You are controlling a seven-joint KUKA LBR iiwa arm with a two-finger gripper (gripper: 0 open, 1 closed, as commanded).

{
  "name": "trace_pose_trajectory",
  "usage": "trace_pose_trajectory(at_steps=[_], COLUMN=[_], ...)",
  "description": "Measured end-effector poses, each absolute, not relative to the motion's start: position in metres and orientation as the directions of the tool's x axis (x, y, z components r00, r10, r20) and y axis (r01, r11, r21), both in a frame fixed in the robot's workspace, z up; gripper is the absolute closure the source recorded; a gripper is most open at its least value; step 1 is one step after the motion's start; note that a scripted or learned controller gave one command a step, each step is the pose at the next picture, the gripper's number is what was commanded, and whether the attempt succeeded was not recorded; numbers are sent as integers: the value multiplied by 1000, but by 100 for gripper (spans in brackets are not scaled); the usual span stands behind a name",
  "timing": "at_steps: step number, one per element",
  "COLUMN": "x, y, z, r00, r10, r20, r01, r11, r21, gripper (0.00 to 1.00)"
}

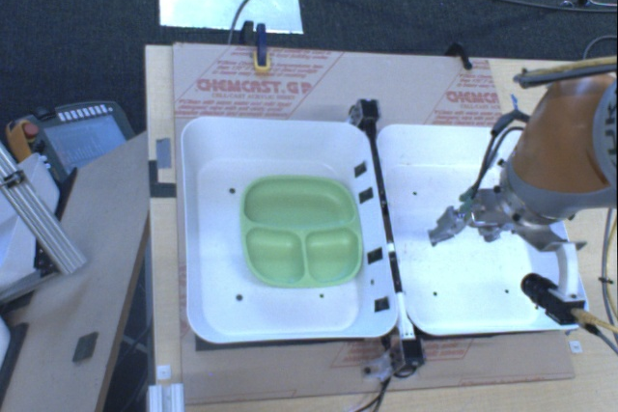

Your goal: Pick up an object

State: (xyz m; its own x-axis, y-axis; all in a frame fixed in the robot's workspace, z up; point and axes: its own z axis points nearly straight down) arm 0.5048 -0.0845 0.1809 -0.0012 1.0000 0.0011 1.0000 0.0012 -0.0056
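Gripper (446,229) over right bin (425,304), grip state unclear, possibly bare. Green three-compartment tray (299,230), smooth plastic, sits in left bin (208,304).

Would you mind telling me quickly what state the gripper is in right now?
Gripper: over the right bin; open or shut cannot be told.

Grey-bodied arm (570,159) with a broad orange band above the wrist. Thin dark cables looped along the side nearest the right bin (425,304). Small metallic-grey end effector (446,229), over that bin's floor.
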Motion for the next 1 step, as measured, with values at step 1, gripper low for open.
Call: trace_pose_trajectory(at_steps=[1], x=[505], y=[-86], z=[117], r00=[0], r10=[1000], r20=[2], r01=[1000], r11=[0], r21=[-6], gripper=[0])
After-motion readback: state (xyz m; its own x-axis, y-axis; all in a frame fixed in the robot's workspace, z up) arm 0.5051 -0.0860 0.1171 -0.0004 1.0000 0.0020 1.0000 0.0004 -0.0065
